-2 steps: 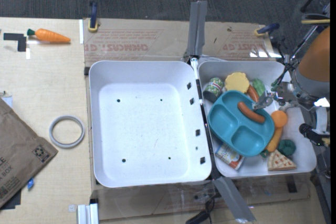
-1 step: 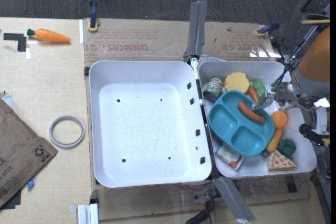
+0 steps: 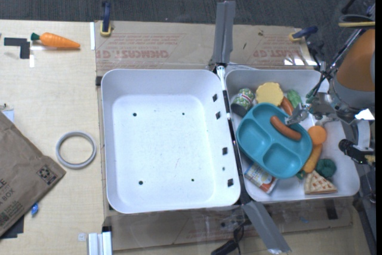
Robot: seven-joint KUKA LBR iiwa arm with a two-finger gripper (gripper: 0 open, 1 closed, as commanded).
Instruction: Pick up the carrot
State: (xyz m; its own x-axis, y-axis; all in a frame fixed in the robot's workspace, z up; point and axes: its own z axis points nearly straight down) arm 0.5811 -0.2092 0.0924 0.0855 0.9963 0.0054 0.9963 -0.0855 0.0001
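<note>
An orange carrot lies in the right bin, along the right edge of a teal divided plate. Its thick end points to the far side and its tip to the near side. My gripper hangs over the plate's upper right part, at the right end of a red sausage lying on the plate. It is a short way left of the carrot's thick end. Nothing shows as held. A second carrot with a green top lies on the bench at the far left.
The right bin is crowded: a green can, a yellow piece, a green and red piece, a dark green lump, a pizza slice, a small packet. The left bin stands beside it. A tape ring lies on the bench.
</note>
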